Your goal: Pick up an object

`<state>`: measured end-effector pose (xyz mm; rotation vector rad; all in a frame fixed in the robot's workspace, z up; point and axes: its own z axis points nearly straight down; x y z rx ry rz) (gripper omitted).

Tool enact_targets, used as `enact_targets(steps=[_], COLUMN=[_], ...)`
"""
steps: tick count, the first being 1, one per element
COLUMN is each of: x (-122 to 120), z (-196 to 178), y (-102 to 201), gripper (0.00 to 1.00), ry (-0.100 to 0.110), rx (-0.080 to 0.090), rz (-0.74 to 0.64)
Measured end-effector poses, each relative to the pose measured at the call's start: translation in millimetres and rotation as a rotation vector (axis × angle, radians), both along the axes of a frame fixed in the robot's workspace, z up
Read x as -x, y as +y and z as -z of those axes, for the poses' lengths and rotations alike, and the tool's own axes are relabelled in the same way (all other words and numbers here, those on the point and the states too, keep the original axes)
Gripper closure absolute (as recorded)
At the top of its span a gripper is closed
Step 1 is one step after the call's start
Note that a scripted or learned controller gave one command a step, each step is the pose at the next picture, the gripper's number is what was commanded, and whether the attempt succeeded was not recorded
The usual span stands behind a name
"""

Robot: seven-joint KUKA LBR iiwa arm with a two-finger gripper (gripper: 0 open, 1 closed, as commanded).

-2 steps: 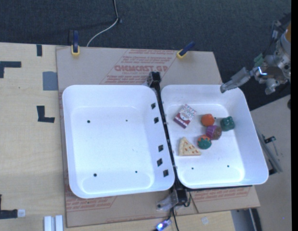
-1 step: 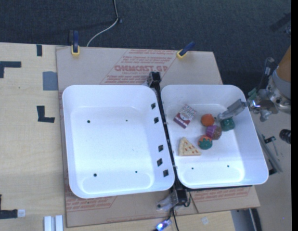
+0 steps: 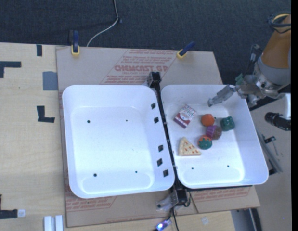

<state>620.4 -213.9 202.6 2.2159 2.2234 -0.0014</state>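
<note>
From my station I see the worktop [image 3: 23, 129] carrying a brown board [image 3: 139, 69] printed in red with what reads as "CHEMCAST GP", and on it the left bin [image 3: 74, 97] and the right bin [image 3: 254, 158] side by side. Everything I could pick sits in the right bin, clustered near its middle. The biggest is a small red-and-white packet [image 3: 185, 116], its print too small to read; it looks light and flat, so I would pinch it across its short sides. Below it lies a pizza-slice toy [image 3: 188, 148], likely light and stiff, best taken across the wedge. The orange ball [image 3: 207, 120], green piece [image 3: 227, 123], purple piece [image 3: 214, 131] and a red-and-green piece [image 3: 205, 142] look small, smooth and prone to rolling. The end effector [image 3: 217, 98] hangs over the bin's upper right, carrying nothing; how far it is open I cannot tell.
</note>
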Motion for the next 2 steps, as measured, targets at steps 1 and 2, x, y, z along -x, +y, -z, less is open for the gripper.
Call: enact_targets(steps=[1, 2], x=[-50.7, -48.8], z=[-27.8, -36.4], y=[-8.8, -8.5], gripper=[0.00, 1.00], ry=[-0.004, 0.001], rx=[0.000, 0.001], rz=[-0.001, 0.000])
